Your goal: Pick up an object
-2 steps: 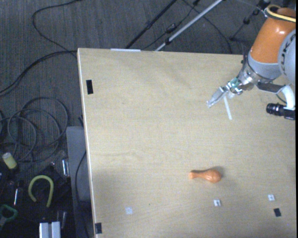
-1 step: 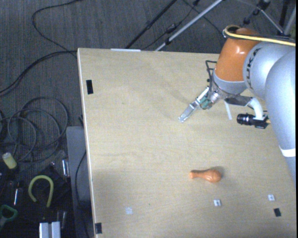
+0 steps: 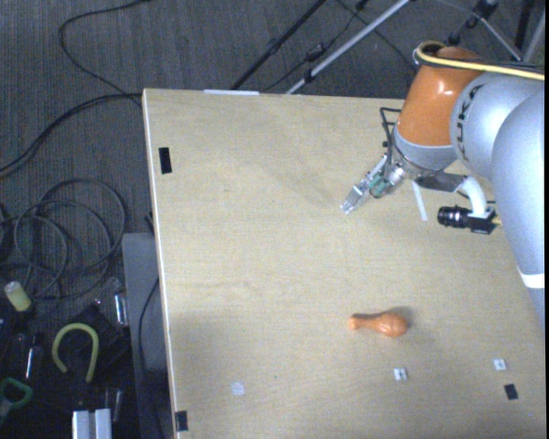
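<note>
A small orange object [image 3: 381, 324], shaped like a little gourd with a narrow neck pointing left, lies on the tan bench top [image 3: 256, 245] toward the front right. My gripper [image 3: 351, 201] hangs above the bench's middle right, slanted down and to the left from the orange-banded wrist [image 3: 436, 99]. It is well behind the orange object, about a hand's width away, with nothing seen in it.
The bench's left edge [image 3: 154, 245] drops to a dark floor with coiled cables [image 3: 55, 236] and tools. Tripod legs [image 3: 366, 26] cross behind the far edge. Small black and white markers [image 3: 400, 373] dot the front right of the bench.
</note>
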`<action>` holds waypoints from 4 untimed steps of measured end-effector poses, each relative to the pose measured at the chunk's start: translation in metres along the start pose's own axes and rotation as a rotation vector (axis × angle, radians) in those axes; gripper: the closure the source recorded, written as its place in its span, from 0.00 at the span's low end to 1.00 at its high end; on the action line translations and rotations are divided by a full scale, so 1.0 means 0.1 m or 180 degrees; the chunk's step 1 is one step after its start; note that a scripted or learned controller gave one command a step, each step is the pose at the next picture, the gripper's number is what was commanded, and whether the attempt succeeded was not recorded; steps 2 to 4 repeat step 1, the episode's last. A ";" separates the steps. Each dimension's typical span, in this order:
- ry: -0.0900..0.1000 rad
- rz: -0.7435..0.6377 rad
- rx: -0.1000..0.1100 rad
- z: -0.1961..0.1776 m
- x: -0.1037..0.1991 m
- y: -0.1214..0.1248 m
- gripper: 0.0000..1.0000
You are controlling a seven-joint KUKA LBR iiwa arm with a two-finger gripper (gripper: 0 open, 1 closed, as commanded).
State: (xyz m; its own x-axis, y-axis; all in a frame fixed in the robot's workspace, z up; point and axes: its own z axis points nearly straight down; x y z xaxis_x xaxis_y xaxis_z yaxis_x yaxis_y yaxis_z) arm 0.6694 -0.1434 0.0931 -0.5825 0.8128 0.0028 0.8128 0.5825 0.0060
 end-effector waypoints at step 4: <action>-0.0013 0.0601 0.0015 -0.91 0.40 0.28 1.00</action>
